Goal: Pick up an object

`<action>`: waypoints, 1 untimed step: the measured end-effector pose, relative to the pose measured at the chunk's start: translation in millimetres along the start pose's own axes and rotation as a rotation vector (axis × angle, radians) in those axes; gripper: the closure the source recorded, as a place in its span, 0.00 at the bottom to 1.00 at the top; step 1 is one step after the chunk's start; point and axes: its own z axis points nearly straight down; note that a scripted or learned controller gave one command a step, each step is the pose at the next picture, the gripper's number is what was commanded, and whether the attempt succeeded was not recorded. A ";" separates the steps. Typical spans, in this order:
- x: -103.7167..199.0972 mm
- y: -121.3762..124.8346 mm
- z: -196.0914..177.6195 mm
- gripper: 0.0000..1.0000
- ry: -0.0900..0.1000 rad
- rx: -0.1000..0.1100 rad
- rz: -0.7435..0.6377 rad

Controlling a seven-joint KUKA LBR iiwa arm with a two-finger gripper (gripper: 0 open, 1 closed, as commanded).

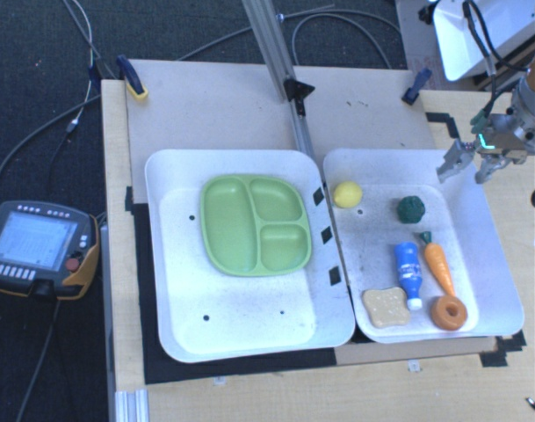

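Carrot: orange, tapered, green-tipped, beside blue bottle

We see the gripper as a small grey metal assembly, its two slim fingers pale grey and angular. Just above the jaws sits a darker block of housing with a small teal-green light glowing on it. Behind that block the wrist looks grey and silver, with stepped metal parts. Dark cables loop above and behind the jaws, running along a broad white casing. Finer markings or screws are too blurred to make out.
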 end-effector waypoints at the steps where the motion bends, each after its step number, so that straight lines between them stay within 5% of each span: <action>1: 0.0 0.4 -0.9 0.00 0.000 -0.002 0.000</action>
